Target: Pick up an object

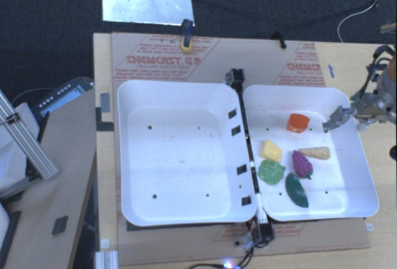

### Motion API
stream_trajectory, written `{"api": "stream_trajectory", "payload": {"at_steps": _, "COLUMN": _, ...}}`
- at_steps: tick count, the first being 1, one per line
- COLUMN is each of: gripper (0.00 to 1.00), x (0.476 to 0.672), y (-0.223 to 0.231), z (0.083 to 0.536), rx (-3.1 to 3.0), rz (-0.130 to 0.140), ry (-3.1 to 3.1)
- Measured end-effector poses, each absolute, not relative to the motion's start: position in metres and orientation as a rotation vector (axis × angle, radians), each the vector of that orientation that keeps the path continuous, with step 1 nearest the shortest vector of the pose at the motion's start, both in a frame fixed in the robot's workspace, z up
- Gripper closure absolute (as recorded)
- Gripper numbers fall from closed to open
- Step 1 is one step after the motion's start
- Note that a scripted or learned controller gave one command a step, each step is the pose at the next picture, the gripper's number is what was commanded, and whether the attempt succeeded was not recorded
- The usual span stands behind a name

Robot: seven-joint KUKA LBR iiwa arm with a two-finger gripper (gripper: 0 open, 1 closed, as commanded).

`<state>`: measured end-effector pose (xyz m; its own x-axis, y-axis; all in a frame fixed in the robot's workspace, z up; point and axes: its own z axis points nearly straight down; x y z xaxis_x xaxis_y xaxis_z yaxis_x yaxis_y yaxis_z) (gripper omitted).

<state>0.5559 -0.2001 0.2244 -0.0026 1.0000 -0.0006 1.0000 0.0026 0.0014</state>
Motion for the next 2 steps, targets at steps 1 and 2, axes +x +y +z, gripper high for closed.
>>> {"api": "stream_trajectory", "payload": {"at_steps": 1, "gripper": 0.0, "x": 0.614, "y": -0.205, "z": 0.093, "rx": 2.22, "rz": 0.002, "ry": 2.223}}
{"api": "stream_trajectory", "payload": {"at_steps": 2, "gripper": 0.0, "x": 0.609, "y": -0.094, "z": 0.085, "rx": 2.208, "rz": 0.007, "ry": 2.235}}
